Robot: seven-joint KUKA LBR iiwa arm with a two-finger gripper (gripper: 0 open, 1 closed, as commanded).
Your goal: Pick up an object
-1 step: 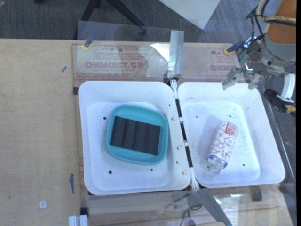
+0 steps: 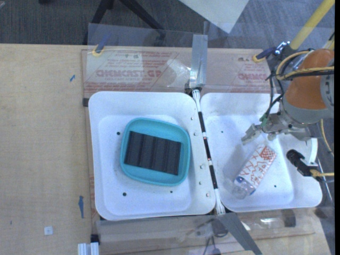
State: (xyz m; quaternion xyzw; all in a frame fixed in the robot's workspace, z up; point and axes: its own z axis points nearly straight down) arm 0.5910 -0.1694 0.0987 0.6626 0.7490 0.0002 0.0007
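A clear plastic bottle (image 2: 255, 168) with a red-patterned white label lies on its side in the right bin (image 2: 223, 116), its cap end pointing to the lower left. My gripper (image 2: 262, 136) hangs just above the bottle's upper end, open, with one grey finger (image 2: 249, 136) splayed out to the left. Nothing is between the fingers. In the left bin (image 2: 106, 110) sits a teal tray (image 2: 155, 151) holding a black ridged insert.
A metal divider strip (image 2: 204, 147) runs between the two bins. Behind them lie a clear sheet with red lettering (image 2: 127, 70) and a metal post (image 2: 199, 60). Bare wooden bench (image 2: 42, 142) stretches to the left.
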